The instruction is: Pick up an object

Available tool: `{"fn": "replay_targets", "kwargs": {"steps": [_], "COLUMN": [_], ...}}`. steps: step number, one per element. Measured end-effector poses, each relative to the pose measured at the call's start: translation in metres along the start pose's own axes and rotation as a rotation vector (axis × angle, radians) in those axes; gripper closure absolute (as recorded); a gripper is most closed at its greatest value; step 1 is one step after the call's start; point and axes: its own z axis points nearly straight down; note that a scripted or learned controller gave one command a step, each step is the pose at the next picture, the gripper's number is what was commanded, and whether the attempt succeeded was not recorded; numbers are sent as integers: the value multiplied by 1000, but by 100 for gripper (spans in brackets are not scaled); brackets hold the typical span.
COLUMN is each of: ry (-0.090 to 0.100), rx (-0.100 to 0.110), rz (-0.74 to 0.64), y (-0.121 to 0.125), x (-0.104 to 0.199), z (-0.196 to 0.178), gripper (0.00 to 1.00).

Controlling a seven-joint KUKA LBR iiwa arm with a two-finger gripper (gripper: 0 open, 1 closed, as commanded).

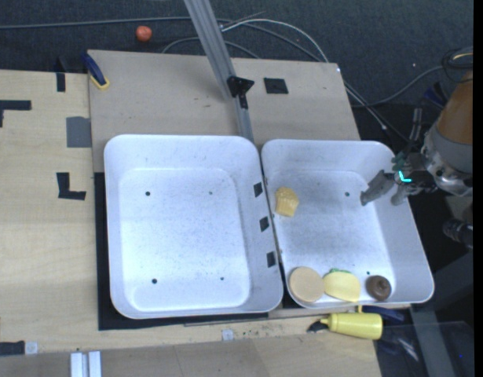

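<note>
- Gripper (389, 187) sits at the right of the frame, over the right rim of the right bin (398, 234), with two dark fingers (375, 188) spread apart and nothing between them; a small teal light glows just behind them.
- Arm (453, 136) enters from the right edge, its orange band at the upper right, well outside the bin wall.
- Right bin holds a small yellow chunk (287, 202) near its left wall, in the upper half, apart from everything else and with bare floor all round it.
- Along the bottom wall of the same bin, three things lie in a row, touching or nearly so: a tan round disc (306, 284), a yellow rounded piece (342, 285) with a bit of green behind it, and a brown round object (378, 287) close to the bottom-right corner.
- Middle and upper right of that bin's floor are bare, giving open room between the gripper and the chunk.
- Left bin (115, 210) fills the centre-left of the frame; its right rim meets the right bin's left rim.
- Yellow bottle-like item (353, 323) lies on its side on the surface (37, 234), just below the right bin's bottom rim.
- Grey slanted pole (217, 45) runs from the top centre down to the seam between the bins.
- Small orange ball (144, 32) rests on the dark floor at the top.
</note>
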Motion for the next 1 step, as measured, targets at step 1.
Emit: {"fn": "replay_targets", "kwargs": {"steps": [1], "ry": [0], "rx": [0], "rz": [0], "y": [0], "x": [0], "z": [0], "gripper": [0]}}
